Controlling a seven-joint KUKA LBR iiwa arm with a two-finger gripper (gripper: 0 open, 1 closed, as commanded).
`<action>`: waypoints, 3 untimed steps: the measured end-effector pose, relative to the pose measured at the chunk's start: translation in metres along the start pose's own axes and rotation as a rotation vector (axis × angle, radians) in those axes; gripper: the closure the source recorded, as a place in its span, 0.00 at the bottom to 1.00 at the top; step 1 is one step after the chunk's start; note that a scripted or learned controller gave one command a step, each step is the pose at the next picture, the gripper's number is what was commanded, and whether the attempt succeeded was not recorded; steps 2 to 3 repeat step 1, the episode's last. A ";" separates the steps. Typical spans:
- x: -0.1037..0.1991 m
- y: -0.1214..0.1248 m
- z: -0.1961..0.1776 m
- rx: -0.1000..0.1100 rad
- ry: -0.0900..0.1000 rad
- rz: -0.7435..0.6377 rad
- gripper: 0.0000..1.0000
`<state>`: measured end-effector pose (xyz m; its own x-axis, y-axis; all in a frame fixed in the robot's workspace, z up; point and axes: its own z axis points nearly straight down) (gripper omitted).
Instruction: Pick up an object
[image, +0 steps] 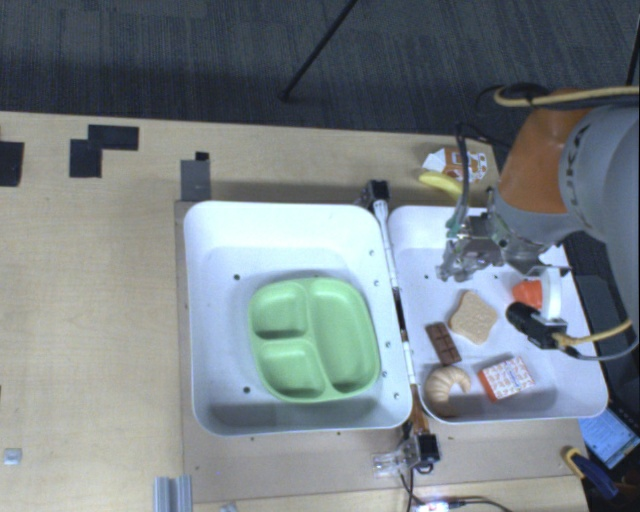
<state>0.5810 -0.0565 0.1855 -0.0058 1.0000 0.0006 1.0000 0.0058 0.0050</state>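
Note:
The right bin holds a slice of toast, a brown chocolate bar, a croissant, a red and white patterned packet and an orange piece near the right wall. My gripper hangs over the bin's upper middle, just above the toast, fingers pointing down and left. Nothing shows between its fingers. The left bin holds a green divided plate.
A yellow banana-like item and a small printed card lie on the bench behind the right bin. Black markers sit on the bench at far left. The grey arm covers the right bin's upper right corner.

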 end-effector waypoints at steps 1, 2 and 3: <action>-0.045 0.083 0.091 0.005 -0.001 0.000 1.00; -0.045 0.083 0.091 0.005 -0.001 0.000 1.00; -0.045 0.083 0.091 0.005 -0.001 0.000 1.00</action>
